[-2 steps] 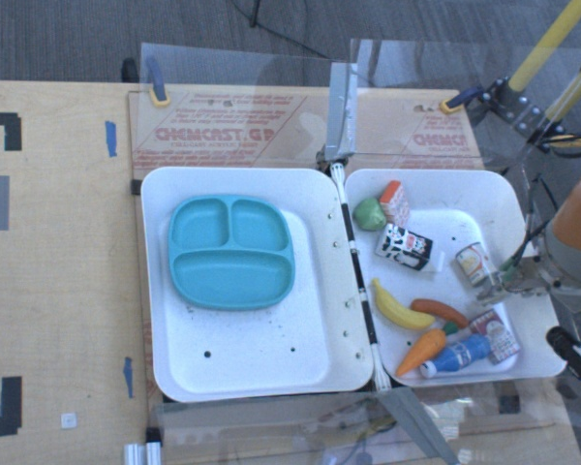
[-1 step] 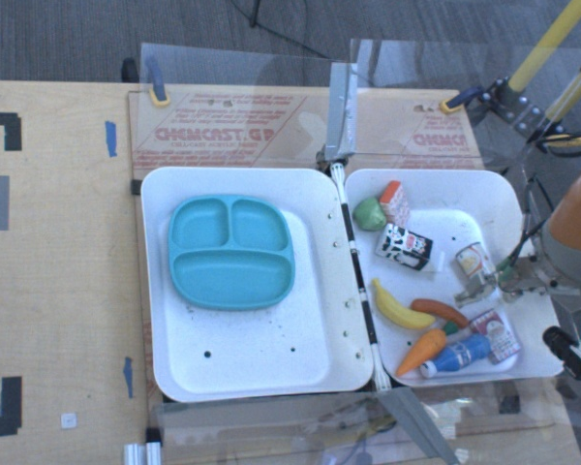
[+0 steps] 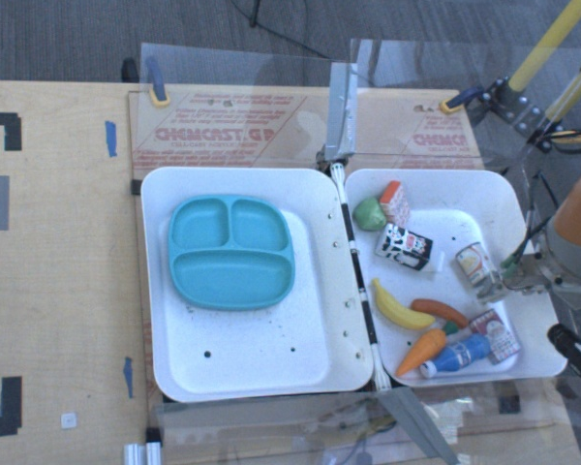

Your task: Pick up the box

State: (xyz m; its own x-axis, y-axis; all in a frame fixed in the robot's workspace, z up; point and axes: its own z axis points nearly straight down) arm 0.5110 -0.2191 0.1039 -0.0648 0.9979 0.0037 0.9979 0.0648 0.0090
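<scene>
A black and white box (image 3: 404, 247) lies flat in the upper middle of the right bin (image 3: 508, 190). A small orange and white carton (image 3: 395, 202) stands just above it, next to a green round item (image 3: 369, 214). My gripper (image 3: 508, 281) hangs low at the right side of the same bin, right beside a small tin can (image 3: 473, 264) and well to the right of the black and white box. Nothing shows as held.
Along the right bin's front lie a banana (image 3: 397, 309), a sausage (image 3: 440, 311), a carrot (image 3: 421, 353), a blue bottle (image 3: 457, 356) and a red and white packet (image 3: 499, 333). The left bin (image 3: 261, 356) holds a blue divided plate (image 3: 231, 251).
</scene>
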